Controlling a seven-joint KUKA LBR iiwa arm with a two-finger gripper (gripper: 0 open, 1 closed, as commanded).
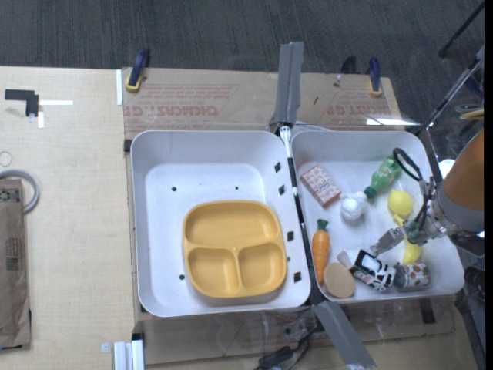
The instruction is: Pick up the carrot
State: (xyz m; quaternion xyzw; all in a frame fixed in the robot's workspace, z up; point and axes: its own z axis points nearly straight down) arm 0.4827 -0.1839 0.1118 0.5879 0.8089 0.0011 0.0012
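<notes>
Currently: carrot (320,245) lies in right bin (350,143) | gripper (393,240) nearby, state cannot be told

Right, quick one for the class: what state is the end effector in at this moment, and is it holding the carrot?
End effector: over the right bin, open or shut cannot be told.
Carrot: lying in the bin apart from it, not held.

This looks like a robotics lab. A pale wooden desk (69,145) carries two shallow white plastic bins (146,206), standing on brown printed cardboard (200,102) that blue-and-yellow clamps (139,69) hold at 12 o'clock. Dark grey carpet floor (231,14) lies behind. Toy food lies in the bin at 3 o'clock, where a grey arm with an orange band (470,179) reaches in.
</notes>
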